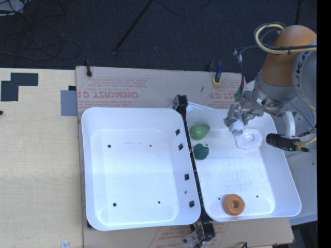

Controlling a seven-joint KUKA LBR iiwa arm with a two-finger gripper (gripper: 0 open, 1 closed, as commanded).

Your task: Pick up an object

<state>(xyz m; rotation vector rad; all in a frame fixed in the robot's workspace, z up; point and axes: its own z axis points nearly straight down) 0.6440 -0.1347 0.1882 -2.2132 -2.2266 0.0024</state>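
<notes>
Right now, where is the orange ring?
The orange ring lies in the right bin, near its front edge, apart from the two green objects by the divider.

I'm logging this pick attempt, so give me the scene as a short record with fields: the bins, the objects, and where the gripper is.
bins: left bin and right bin, side by side
objects in right bin: light green object, dark green object, orange ring
gripper: over the right bin's far end, right of the light green object
held: nothing seen between the fingers
</notes>
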